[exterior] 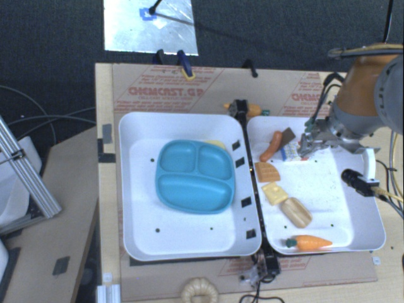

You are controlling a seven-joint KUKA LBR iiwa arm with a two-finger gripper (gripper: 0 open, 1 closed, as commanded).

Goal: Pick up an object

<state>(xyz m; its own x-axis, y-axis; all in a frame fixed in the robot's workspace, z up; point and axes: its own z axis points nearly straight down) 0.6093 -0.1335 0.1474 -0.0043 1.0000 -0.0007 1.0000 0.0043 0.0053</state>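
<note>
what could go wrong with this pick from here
1. The tool is low over a tight cluster: a small blue and white item, a brown piece and an orange sausage-shaped piece. It may nudge the neighbours or come up with nothing.
2. The cluster lies close to the far wall of the right bin, so a push could jam the pieces against that wall.
3. The blue and white item looks small and flat, so it is likely hard to grip.
</note>
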